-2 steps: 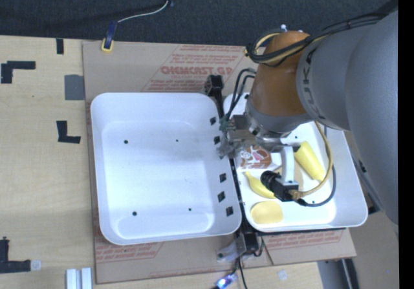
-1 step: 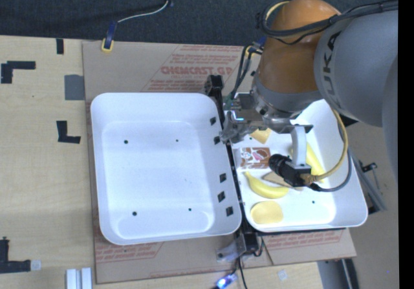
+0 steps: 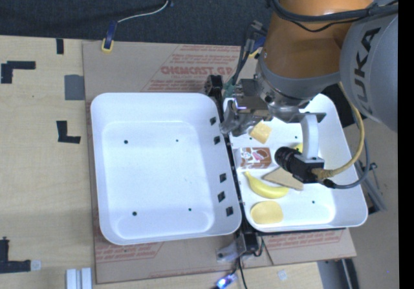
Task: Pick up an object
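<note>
We are at the start of the pick. We see nothing held in our gripper (image 3: 240,118). It hangs low over the right bin (image 3: 343,216), close to the wall next to the left bin (image 3: 155,152). We cannot tell if the gripper is open or shut, because the big arm (image 3: 310,35) hides most of it.

The closest thing to grab is the small yellow block (image 3: 261,132), just beside the gripper. A little past the block lies a red and white packet (image 3: 255,157). Further from the gripper are the banana (image 3: 264,187) and a tan wedge (image 3: 283,180) that touches it. A round yellow thing (image 3: 266,213) is the furthest away.

To do this well, we think the block is the best pick. We should get right over its middle, go straight down, and keep off the bin wall. Then we squeeze gently and lift slowly, so it does not slip out.
</note>
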You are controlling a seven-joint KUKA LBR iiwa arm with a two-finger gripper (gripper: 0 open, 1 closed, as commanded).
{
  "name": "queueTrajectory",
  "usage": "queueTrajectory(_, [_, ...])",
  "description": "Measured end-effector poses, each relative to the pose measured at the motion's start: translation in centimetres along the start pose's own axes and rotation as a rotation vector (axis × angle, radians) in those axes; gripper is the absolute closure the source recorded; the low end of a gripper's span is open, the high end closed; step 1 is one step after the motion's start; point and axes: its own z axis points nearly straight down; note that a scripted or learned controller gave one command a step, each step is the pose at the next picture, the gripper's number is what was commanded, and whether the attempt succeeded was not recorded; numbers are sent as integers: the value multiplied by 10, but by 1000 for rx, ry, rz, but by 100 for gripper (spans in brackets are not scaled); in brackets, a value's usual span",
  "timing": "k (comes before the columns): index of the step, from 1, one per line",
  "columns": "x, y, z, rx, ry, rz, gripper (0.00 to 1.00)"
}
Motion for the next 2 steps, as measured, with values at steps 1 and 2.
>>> queueTrajectory(1, [-28, -24, 81, 16, -4, 6, 100])
queueTrajectory(2, [-44, -21, -26, -5, -1, 3, 100])
